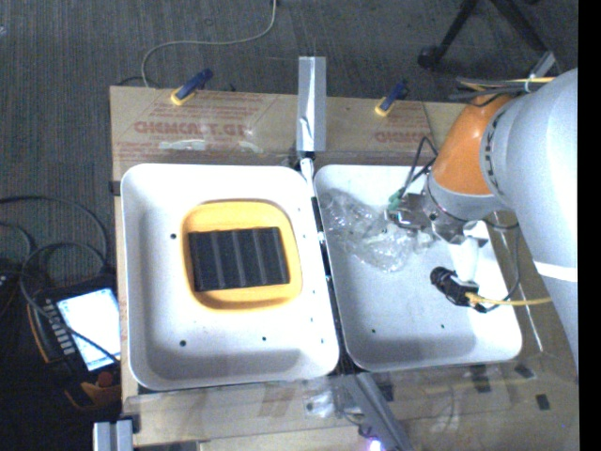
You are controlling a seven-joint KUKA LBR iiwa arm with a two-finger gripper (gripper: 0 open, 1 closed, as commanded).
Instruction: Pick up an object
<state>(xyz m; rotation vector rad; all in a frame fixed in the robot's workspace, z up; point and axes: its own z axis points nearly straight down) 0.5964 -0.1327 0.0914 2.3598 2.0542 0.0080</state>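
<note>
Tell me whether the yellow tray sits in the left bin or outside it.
In. The yellow tray lies flat on the left bin's floor, white rim all around it.

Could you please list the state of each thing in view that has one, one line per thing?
Yellow tray: lying flat in the left bin, dark ribbed side up.
Clear plastic: crumpled, lying in the right bin.
Gripper: low over the right bin, at the plastic's edge; grip unclear.
Clamps: fixed on the board's far edge.
</note>
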